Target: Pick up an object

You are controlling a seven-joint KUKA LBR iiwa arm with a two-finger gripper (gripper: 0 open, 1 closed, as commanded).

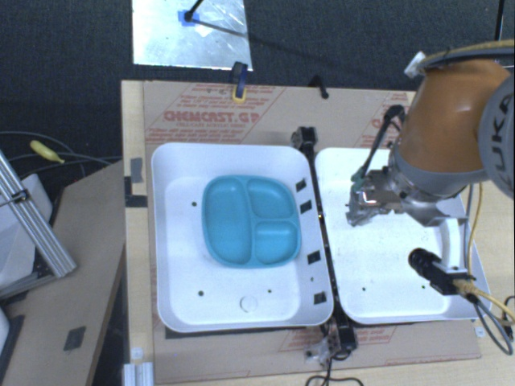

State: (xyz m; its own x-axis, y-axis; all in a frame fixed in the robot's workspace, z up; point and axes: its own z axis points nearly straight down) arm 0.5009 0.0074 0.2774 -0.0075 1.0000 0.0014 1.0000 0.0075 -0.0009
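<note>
Camera view showed the tool (360,202) low over the right bin's (378,296) left edge, its grip state impossible to tell. The blue divided plate (249,221), the only object, sat mid-left bin (181,292), so the approach step seemed unfinished; next, the tool would need to cross over to it.

The blue divided plate (249,220) looks like smooth, faintly glossy plastic. Both white bins (181,296) seem matt plastic too. Under them lies a board (209,115) of pale, paper-faced sheet with red print. The arm's orange band (455,115) is satin-smooth; a foil-like sheet (161,22) shines beyond.
</note>
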